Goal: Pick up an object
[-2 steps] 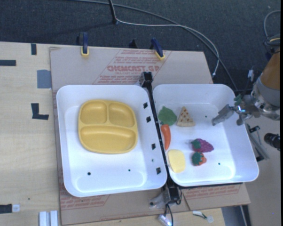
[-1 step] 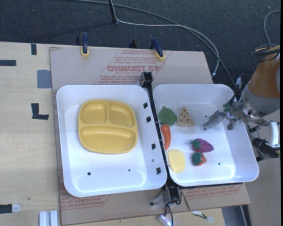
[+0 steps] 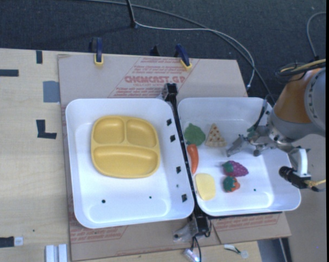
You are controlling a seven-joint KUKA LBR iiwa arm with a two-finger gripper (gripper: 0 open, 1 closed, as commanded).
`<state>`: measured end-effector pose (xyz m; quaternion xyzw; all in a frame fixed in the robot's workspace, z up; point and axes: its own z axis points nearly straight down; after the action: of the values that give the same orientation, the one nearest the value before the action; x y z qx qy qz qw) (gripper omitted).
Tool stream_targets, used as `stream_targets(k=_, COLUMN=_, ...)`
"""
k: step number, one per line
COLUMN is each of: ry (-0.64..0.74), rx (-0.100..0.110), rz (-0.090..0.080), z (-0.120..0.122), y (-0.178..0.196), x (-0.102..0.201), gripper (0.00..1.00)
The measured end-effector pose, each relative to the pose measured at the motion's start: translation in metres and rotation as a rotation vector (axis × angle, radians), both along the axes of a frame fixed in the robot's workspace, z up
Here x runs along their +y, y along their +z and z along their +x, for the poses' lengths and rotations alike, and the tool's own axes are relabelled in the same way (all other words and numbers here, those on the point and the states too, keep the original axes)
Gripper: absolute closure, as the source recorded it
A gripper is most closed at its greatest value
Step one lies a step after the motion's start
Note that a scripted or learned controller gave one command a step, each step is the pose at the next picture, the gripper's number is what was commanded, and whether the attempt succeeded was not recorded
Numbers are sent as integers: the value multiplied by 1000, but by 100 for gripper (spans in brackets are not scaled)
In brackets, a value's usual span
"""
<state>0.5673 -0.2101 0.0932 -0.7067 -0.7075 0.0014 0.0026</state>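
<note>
Gripper (image 3: pixel 246 143) is hovering in right bin (image 3: pixel 285 201), finger state unreadable; grapes (image 3: pixel 236 168) sitting just below it, waffle wedge (image 3: pixel 214 136) just left.

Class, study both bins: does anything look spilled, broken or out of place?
Nothing stands out. The yellow divided plate lies flat in the left bin. The toy foods, among them the carrot and grapes, lie loose but whole inside the right bin.

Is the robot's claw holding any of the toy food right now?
No, nothing is held. The gripper hangs over the right bin with nothing between its fingers. The grapes lie just below it, untouched.
</note>
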Motion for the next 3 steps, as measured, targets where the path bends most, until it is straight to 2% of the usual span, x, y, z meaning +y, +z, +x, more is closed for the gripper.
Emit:
stream_targets(k=1, ry=0, rx=-7, rz=-3, z=1, y=-8, x=0, gripper=0)
stream_targets(k=2, ry=0, rx=-7, rz=-4, z=1, y=2, x=-1, gripper=100)
stream_targets(k=3, ry=0, rx=-9, rz=-3, z=0, y=64, x=-2, gripper=100)
